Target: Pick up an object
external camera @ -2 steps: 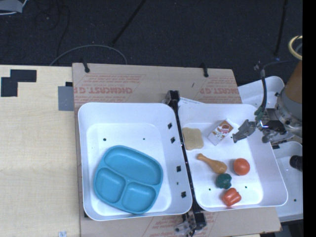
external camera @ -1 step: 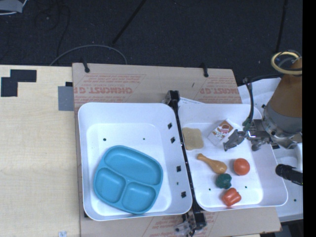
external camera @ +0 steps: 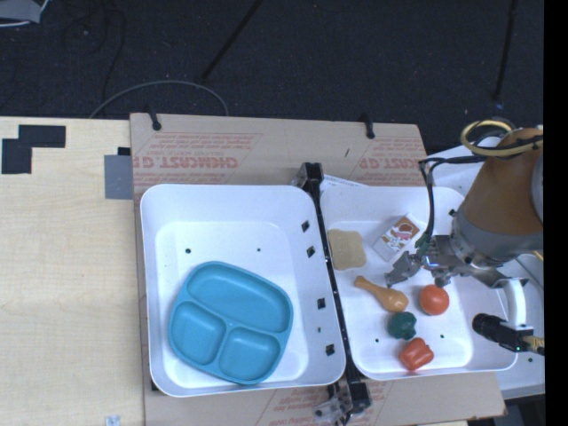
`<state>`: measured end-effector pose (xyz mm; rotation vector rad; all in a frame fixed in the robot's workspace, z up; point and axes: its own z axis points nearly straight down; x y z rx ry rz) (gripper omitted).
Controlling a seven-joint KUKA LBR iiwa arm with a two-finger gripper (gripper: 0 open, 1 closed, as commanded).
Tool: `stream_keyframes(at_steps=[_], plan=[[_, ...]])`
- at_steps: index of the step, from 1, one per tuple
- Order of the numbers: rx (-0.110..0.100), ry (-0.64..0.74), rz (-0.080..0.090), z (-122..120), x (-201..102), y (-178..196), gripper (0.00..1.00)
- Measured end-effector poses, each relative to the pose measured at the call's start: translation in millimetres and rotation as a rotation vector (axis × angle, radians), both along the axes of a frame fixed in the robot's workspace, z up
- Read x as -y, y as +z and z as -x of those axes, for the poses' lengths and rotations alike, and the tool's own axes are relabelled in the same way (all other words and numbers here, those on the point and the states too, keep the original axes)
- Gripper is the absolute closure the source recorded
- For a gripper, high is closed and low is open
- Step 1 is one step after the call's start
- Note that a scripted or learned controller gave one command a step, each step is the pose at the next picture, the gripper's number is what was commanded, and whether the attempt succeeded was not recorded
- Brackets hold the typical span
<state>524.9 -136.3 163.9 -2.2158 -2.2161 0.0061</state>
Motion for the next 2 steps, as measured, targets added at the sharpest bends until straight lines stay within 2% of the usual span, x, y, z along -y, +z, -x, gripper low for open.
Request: stream_keyframes(at_steps=[1,2], plan=[[-0.001,0.0,0.0,2.0,-4.5,-64.1,0.0],[0.005,-0.006,0.001,0.4,-2.5,-49.8,1.0]])
